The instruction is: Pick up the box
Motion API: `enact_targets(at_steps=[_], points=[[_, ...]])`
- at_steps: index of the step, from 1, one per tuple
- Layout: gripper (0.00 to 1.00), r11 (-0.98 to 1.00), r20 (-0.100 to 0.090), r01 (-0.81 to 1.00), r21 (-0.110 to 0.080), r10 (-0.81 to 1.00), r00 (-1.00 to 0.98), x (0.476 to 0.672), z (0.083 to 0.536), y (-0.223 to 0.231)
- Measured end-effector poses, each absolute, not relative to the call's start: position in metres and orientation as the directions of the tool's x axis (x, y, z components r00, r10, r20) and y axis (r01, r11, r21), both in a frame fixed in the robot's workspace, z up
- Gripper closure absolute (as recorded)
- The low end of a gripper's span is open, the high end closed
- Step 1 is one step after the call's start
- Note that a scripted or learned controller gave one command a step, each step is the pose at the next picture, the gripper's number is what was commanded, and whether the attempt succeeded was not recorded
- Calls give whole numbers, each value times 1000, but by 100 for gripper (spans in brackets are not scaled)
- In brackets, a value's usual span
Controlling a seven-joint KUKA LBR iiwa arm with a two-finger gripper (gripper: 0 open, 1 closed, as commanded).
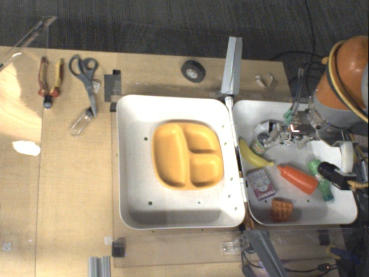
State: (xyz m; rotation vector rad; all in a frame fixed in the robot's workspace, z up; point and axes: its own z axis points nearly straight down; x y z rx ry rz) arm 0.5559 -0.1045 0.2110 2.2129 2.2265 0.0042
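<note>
The box (259, 183) is small and flat, with a purple and pink printed face. It lies in the right bin (340, 212), near that bin's left wall and towards the front. My gripper (268, 136) is at the back of the same bin, low over the white floor, on the grey arm with its orange band (346, 68) coming in from the right. It is behind the box, with a yellow banana (253, 156) lying between the two. Nothing can be seen held in it.
An orange carrot-like toy (298, 178), a green item (320, 175) and a brown waffle-like piece (281, 209) lie near the box. The left bin (135, 206) holds a yellow divided tray (187, 153). Scissors (86, 77), pliers (49, 79) and a tape roll (193, 70) lie on the bench.
</note>
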Motion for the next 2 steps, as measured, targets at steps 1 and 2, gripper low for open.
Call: enact_targets(at_steps=[1,2], points=[[0,166,0,986,4,986,-166,507,104,-87],[100,168,-2,986,11,986,-168,509,116,-87]])
